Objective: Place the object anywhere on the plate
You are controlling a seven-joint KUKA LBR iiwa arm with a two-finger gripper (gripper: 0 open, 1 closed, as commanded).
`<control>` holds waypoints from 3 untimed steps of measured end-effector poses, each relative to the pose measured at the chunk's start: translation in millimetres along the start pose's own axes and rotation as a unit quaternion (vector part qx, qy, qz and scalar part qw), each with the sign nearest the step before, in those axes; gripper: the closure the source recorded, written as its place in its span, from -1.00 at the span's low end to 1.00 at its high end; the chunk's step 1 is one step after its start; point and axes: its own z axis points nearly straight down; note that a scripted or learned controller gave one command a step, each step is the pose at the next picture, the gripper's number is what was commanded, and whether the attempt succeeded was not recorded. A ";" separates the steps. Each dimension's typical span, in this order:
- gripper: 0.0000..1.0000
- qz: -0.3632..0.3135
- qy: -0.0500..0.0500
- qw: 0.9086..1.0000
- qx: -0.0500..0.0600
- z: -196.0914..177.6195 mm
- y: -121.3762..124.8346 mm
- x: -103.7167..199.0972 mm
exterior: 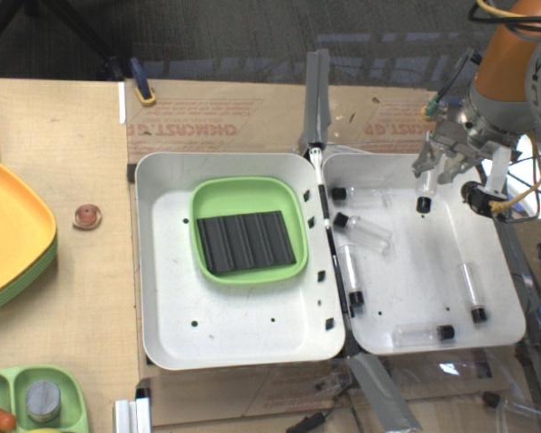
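Note:
A green plate [203,207] lies in the left white bin [162,323] with a dark grey ribbed slab [244,242] resting on it. My gripper [435,170] hangs over the back of the right white bin [500,318], far right of the plate. A clear tube with a black cap [423,195] sits just under the gripper's left side, pointing down. Whether the gripper holds this tube is unclear. Several more clear, black-capped tubes lie in the right bin, among them one tube [365,231] near the divider and another tube [470,289] at the right.
A grey metal post [316,97] stands behind the seam between the bins. On the wooden bench to the left lie stacked yellow plates [13,233], a small red disc [87,215] and a green divided tray [32,400]. Cables [500,201] trail beside the wrist.

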 end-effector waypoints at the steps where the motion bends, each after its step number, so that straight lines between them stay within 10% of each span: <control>1: -1.00 0.000 0.000 1.000 0.000 -0.2 0.1 -0.1; 3: -1.00 0.134 0.000 0.991 0.001 -41.5 -28.7 -19.7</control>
